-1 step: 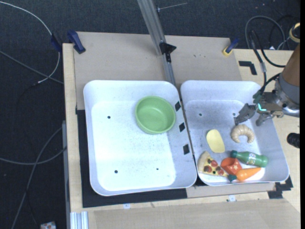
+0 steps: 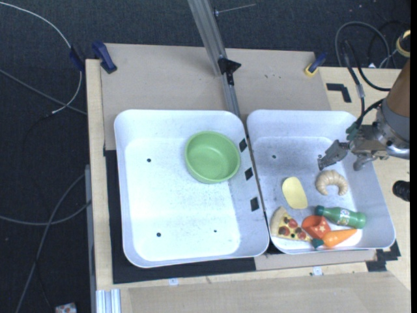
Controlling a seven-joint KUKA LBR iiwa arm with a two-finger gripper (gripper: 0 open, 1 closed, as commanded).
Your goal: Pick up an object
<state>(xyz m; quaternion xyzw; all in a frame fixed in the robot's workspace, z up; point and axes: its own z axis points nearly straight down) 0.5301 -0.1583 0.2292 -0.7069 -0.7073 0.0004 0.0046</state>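
A blue clamp [image 2: 103, 57] and a yellow clamp [image 2: 316, 62] grip the bench's [image 2: 273, 87] far edge, cables [image 2: 39, 116] trailing nearby.

I see no words or numbers to read here; the green bottle's [image 2: 340, 216] label is too small.

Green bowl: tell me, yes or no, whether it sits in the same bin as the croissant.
No. The green bowl sits in the left bin, while the croissant lies in the right bin.

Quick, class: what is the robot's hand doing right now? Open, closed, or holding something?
Hand: open, holding nothing, poised just above the croissant in the right bin.
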